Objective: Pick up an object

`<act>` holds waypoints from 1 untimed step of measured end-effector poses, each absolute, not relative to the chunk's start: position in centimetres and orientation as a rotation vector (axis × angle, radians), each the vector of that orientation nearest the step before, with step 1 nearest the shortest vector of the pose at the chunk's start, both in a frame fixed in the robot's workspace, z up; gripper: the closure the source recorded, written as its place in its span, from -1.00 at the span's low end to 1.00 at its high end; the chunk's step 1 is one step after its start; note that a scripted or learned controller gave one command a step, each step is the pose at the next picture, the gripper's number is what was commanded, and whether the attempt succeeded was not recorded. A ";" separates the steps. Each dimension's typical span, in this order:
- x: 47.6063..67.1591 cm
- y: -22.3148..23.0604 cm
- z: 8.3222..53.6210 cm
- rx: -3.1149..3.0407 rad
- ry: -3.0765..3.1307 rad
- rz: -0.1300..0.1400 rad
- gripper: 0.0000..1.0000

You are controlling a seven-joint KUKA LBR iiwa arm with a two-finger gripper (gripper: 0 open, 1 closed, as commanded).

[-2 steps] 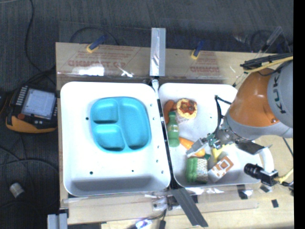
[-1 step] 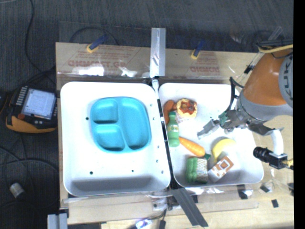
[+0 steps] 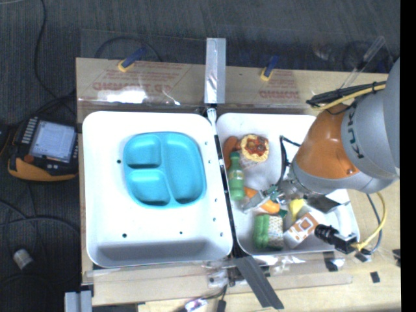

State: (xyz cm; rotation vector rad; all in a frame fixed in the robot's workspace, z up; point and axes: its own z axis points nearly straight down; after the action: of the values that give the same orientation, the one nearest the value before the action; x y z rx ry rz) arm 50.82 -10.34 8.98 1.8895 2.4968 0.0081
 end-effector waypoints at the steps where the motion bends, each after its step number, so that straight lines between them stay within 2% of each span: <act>1: 50.9 -10.2 9.9 1.889 2.498 0.012 1.00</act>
State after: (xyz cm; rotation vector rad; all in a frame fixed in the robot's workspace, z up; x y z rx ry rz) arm 50.92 -10.20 9.94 1.8892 2.4982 0.0123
